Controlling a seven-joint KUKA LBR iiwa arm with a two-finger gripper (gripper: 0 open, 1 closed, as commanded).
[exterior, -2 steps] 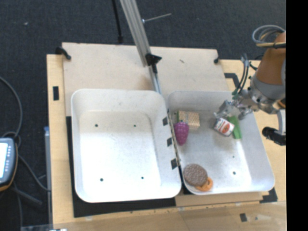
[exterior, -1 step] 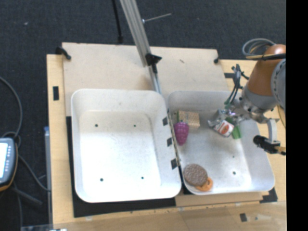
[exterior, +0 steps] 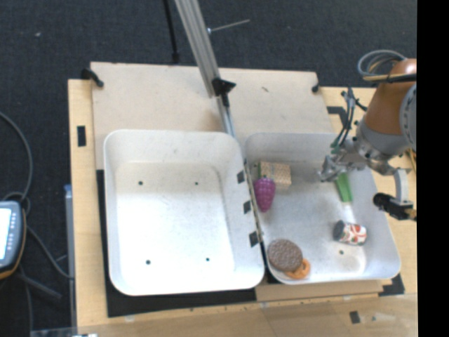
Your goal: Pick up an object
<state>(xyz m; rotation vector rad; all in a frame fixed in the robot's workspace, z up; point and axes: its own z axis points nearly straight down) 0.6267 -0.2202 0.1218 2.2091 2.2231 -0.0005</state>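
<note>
End effector (exterior: 335, 166) sits upper right in the right bin (exterior: 379, 269), just above the green object (exterior: 344, 187), finger state can't tell, so best drop straight down, straddle its narrow width, close before lifting, clear of the bin wall.

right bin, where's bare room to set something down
Bare floor lies mid-bin, between the purple object and the green object, above the brown disc. Crowded: the left wall and the right side under the tool, near the red-white object.
</note>
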